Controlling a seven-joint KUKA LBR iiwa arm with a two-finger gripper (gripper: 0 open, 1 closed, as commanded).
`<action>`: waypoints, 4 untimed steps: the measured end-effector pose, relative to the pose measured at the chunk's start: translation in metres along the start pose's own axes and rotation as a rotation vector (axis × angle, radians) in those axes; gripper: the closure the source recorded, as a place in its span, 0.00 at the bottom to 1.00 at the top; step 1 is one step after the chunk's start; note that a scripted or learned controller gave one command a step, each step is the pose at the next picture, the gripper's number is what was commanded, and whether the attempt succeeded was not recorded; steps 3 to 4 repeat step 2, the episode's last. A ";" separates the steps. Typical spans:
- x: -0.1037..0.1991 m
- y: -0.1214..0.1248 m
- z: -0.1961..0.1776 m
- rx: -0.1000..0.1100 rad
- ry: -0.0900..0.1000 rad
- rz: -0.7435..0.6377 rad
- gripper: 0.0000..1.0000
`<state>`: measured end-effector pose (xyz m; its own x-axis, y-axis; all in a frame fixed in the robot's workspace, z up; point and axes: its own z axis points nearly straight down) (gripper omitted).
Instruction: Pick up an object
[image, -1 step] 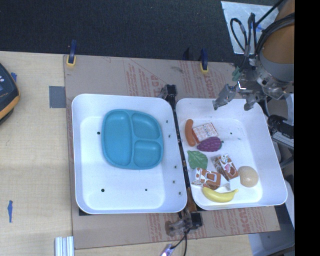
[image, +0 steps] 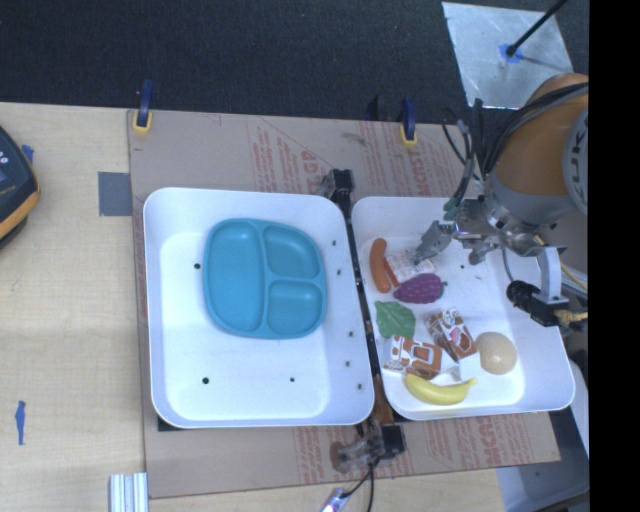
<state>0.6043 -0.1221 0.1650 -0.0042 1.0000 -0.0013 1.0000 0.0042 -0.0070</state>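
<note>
My claw (image: 434, 243) hangs low over the right bin (image: 545, 385), near its far edge, with nothing between its tips that I can make out. Whether those tips are spread or pressed together I cannot tell from this slant.

The pickings lie crowded in the bin's left half. The hot dog (image: 380, 265) lies by the left wall, the purple grapes (image: 419, 289) just beside it and nearly under my tips. Toward the near edge come the green leaf (image: 394, 319), two snack packets (image: 434, 343), a pale egg (image: 496, 353) and the banana (image: 440, 389). The left bin (image: 250, 395) bears a blue divided plate (image: 265, 278).

The crowding is my worry. If I drop between the grapes and the hot dog, I could nudge both aside and grip neither. The grapes look rounded and may squirt out of a pinch. The hot dog lies so close to the wall that a tip might strike the rim. The leaf and packets look flat, easy to scrape over without lifting.
</note>
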 end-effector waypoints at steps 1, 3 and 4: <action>0.028 -0.025 0.074 -0.002 0.000 -0.001 0.00; 0.027 -0.024 0.063 -0.002 -0.002 -0.005 1.00; 0.027 -0.024 0.063 -0.002 -0.002 -0.005 1.00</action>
